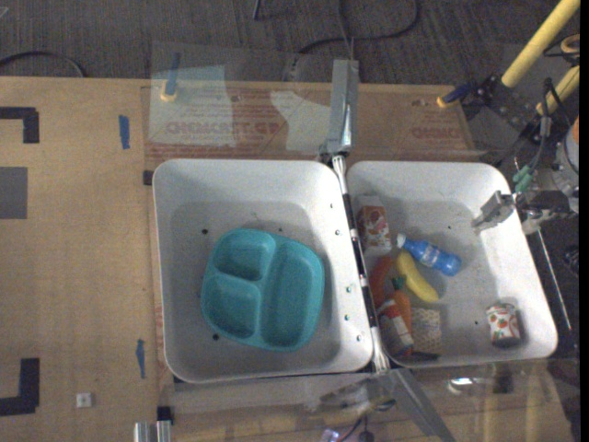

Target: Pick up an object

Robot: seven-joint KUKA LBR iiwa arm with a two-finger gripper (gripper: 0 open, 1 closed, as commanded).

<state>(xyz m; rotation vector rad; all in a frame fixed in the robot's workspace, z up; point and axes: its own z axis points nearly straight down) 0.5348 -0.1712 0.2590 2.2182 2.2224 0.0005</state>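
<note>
Two white bins sit side by side on the tan surface (pixel 83 274), filling the middle of the frame. The left bin (pixel 184 191) holds a teal divided plate (pixel 263 288), lying flat at its centre with three compartments facing up.

The right bin (pixel 460 182) carries the loose objects. A small red-and-white carton (pixel 373 226) lies near its upper left, close to the divider between the bins. Right of it and a little lower, a blue bottle (pixel 431 255) with a white cap lies on its side, tilted. Just below the bottle is a banana (pixel 416 277), touching or nearly touching it. To the banana's left, an orange item (pixel 381 278) lies against the bin's left wall, and a carrot-like toy (pixel 398 313) with a green top runs down from there toward the lower left corner. Beside that is a pale checked piece (pixel 426 324); what it is cannot be told. Well apart from this cluster, a small can (pixel 502 323) with red print sits in the lower right corner.

The pincer (pixel 495 210) shows at the right bin's upper right edge, a grey metal piece above the bin's wall, with the arm's dark parts and cables behind it at the frame's right. Whether it is released or clenched cannot be told; nothing is seen in it.

Blue tape strips (pixel 123 133) mark the surface at left.
</note>
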